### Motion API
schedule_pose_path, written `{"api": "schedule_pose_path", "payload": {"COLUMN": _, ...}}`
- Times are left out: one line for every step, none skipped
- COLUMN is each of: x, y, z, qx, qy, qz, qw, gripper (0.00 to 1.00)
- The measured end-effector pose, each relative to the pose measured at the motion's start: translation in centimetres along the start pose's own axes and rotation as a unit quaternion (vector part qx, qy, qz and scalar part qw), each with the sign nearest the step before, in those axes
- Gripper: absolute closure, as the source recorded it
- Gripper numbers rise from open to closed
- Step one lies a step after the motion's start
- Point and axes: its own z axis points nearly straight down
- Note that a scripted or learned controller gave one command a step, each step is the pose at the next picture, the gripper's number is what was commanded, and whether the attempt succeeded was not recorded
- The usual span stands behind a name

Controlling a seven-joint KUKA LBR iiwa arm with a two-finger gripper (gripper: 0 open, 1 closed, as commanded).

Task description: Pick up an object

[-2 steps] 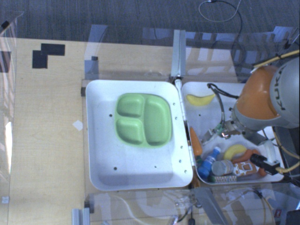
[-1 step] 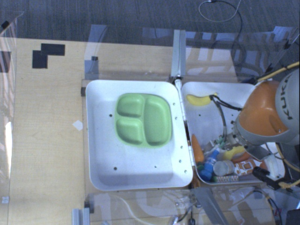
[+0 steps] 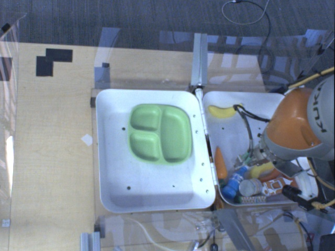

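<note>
The right bin (image 3: 230, 135) holds a pile of small objects. A yellow banana (image 3: 222, 111) lies at its far left. An orange carrot (image 3: 221, 162) lies along the left wall. A blue bottle (image 3: 233, 185), a grey can (image 3: 252, 187), a yellow piece (image 3: 260, 169) and a red and white packet (image 3: 276, 185) crowd the near corner. My gripper (image 3: 250, 159) hangs low over this pile, just above the yellow piece, mostly hidden under the orange wrist band (image 3: 293, 122).
The left bin (image 3: 112, 187) carries a green divided plate (image 3: 160, 133) in its middle. A metal divider rail (image 3: 198, 61) runs between the bins at the back. Black cables (image 3: 246, 122) trail from the arm across the right bin.
</note>
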Motion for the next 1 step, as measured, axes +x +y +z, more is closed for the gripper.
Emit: {"api": "schedule_pose_path", "payload": {"x": 1.79, "y": -0.18, "z": -8.68, "qx": 0.008, "qy": 0.004, "qz": -0.025, "qw": 0.9996, "gripper": 1.0}}
